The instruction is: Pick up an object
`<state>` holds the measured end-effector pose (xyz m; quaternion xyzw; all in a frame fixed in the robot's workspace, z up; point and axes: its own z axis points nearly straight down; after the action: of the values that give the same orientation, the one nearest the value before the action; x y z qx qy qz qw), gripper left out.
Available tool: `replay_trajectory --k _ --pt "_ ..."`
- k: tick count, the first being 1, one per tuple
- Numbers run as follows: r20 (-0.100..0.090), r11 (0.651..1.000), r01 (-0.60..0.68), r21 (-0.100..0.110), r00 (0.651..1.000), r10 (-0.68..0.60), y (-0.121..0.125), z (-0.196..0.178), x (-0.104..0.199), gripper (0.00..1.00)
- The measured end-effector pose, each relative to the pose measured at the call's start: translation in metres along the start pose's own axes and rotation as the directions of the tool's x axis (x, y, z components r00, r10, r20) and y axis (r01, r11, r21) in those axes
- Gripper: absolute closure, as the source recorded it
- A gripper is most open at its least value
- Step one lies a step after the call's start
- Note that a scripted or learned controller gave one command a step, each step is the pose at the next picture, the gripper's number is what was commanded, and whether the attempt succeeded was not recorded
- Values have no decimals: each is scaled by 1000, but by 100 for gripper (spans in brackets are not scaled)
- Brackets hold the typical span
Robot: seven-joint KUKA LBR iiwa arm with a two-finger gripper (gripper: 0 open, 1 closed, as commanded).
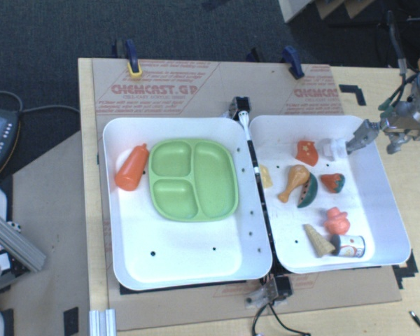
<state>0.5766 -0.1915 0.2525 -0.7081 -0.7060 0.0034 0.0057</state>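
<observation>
Clear cup point(330, 148) beside jaws point(355, 140) (perhaps touching), right bin point(378, 208)

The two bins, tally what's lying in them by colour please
Green: 1, the divided plate
Orange: 1, the bottle
Red or pink: 3 toys
Tan or yellow: 3 pieces
Other: 3
Total: 11

A robotics lab: clamped board point(210, 82) on a bench, two white bins point(126, 257), loose cables point(280, 320).
</observation>
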Motion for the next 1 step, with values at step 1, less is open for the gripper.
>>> replay_trajectory --k 1 --pt "3 1000 3 -12 1000 -3 2 -7 0 0"
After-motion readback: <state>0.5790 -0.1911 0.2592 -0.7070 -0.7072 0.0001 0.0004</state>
